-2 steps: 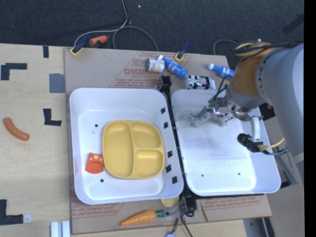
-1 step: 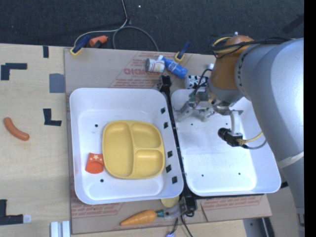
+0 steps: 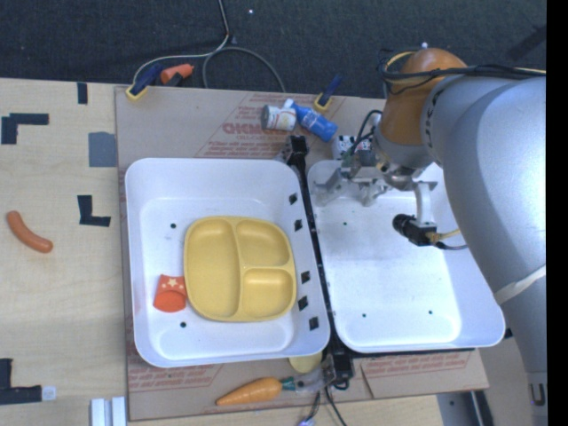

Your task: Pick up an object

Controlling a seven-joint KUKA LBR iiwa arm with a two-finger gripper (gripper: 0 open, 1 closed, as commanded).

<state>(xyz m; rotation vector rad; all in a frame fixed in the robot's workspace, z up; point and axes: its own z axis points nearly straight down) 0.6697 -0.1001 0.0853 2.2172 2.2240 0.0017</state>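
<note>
Looking down on the bench, we see the grey arm with its orange band reaching in from the right, its two-finger gripper (image 3: 355,185) low over the upper left corner of the right-hand shallow white bin (image 3: 399,318). Whether anything is pinched there we cannot tell; the wrist hardware and cables blur that spot.

The likely targets lie in the left-hand shallow white bin (image 3: 142,238): a yellow plastic plate with three compartments (image 3: 240,267) at its middle, and a small orange cup-like piece (image 3: 170,295) touching the plate's lower left edge.

We judge the main risk to be a closing on nothing, since the gripper hangs over bare bin floor, well apart from both objects. A second risk is striking the divider where the two bins meet, which the gripper is just beside.

By our count:
- two bins
- one plate
- one orange piece
- one toy carrot (image 3: 252,391) below the bins
- one orange sausage shape (image 3: 29,232) at the far left
- one blue and white bottle (image 3: 297,118) above the bins.
</note>
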